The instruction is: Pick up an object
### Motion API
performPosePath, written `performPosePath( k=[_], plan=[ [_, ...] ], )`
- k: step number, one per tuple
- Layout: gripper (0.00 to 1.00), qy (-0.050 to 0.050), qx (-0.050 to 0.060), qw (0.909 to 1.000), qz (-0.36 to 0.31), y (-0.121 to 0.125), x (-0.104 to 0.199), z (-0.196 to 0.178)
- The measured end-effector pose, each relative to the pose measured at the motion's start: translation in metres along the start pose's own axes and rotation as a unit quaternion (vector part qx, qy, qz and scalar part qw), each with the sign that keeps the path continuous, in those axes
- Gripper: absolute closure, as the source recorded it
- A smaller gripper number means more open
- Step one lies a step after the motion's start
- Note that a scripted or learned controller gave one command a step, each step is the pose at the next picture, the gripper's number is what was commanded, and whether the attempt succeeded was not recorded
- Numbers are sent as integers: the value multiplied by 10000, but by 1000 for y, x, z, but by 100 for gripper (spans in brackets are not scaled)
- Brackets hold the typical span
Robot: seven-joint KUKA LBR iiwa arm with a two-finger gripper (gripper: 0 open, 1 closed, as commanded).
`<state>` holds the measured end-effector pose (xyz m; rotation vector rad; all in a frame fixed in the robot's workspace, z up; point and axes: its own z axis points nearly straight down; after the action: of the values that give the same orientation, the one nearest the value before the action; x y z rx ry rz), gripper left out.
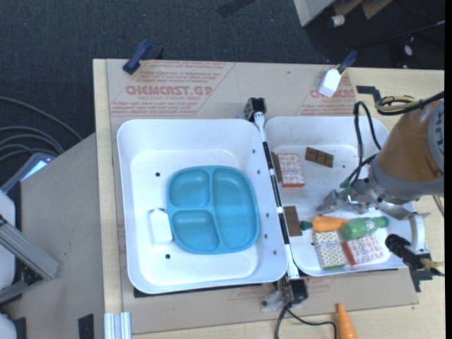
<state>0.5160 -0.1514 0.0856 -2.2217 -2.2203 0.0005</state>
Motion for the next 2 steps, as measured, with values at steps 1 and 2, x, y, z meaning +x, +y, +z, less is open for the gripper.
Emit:
performPosePath(
  k=[1,2],
  plan=[
    [0,-7,-15,10000,-8,84,-39,-160],
    [0,1,3,10000,-2,19,-34,-98]
  ],
)
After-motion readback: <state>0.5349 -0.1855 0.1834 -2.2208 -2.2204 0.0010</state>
